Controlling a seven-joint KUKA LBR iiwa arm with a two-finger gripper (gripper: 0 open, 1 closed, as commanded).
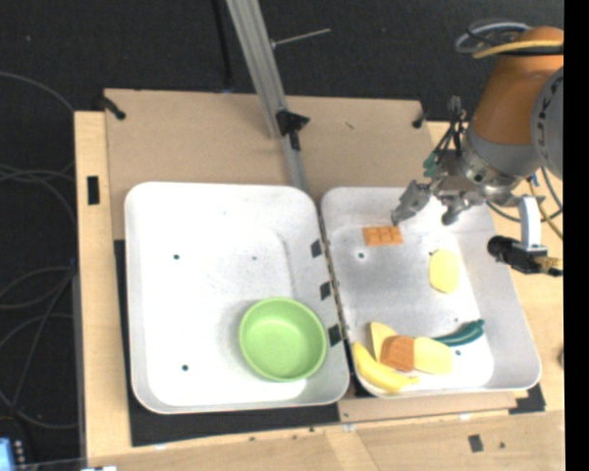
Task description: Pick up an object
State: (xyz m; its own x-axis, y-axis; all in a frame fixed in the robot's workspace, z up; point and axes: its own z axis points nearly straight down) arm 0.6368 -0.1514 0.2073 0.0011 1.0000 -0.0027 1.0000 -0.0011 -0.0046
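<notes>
My gripper (430,208) hangs over the far part of the right bin (501,292), its two fingers spread open with nothing between them. Just left of and below it, a small orange waffle-like piece (381,235) lies flat on the bin floor. A pale yellow lump (444,271) rests further toward the front. In the near corner lie a banana (373,368), a brown block (398,352), a yellow wedge (434,357) and a teal curved piece (461,335).
A green bowl (282,338) sits in the near right part of the left bin (177,234). A slanted metal pole (260,62) reaches down to the bins' far edge. Black clips line the divider between the bins.
</notes>
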